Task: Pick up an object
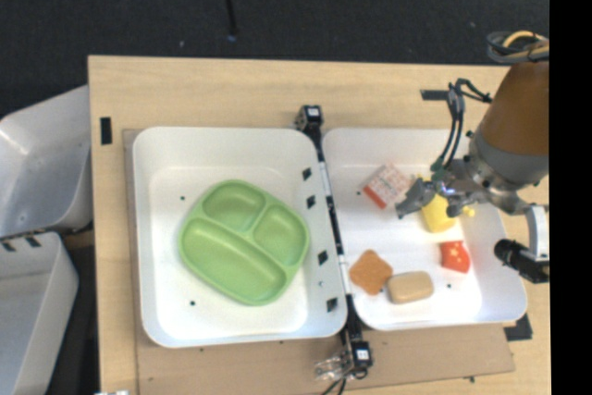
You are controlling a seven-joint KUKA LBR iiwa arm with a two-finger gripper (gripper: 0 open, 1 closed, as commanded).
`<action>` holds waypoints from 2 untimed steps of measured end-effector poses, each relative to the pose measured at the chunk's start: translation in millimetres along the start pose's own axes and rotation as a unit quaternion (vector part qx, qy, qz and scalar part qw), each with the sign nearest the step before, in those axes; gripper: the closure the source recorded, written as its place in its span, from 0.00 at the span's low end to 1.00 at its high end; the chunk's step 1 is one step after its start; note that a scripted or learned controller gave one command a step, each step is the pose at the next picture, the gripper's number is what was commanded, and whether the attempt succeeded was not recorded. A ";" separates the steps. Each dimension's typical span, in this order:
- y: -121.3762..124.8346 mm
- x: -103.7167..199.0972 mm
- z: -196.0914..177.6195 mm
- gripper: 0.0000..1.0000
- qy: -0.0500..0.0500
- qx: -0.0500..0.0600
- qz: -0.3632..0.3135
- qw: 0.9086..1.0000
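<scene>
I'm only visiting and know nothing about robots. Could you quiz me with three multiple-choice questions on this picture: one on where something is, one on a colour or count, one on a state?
1. Where does the green plate lie?
A. in the left bin
B. in the right bin
C. on the bare bench

2. What colour is the object right by the gripper?
A. blue
B. yellow
C. black

3. How does the tan oval object stand?
A. lifted in the air
B. resting on the bin floor
C. on the green plate

Answers:
1 A: the plate fills the middle of the left bin.
2 B: the yellow object sits just under the gripper.
3 B: it lies flat in the right bin, beside the brown piece.
</scene>
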State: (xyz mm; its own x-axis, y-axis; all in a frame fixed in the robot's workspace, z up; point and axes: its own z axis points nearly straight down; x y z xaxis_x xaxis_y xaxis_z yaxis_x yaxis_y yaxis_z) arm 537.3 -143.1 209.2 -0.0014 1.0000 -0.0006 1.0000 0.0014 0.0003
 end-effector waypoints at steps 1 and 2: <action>-3.2 -2.2 63.4 0.00 0.000 0.003 0.001 1.000; -4.2 -3.0 111.4 0.00 0.000 0.002 0.002 1.000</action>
State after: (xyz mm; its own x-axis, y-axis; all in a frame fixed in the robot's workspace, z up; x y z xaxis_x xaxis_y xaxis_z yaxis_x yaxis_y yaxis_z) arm 533.2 -146.2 97.7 0.0026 1.0000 -0.0004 1.0000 -0.0026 -0.0040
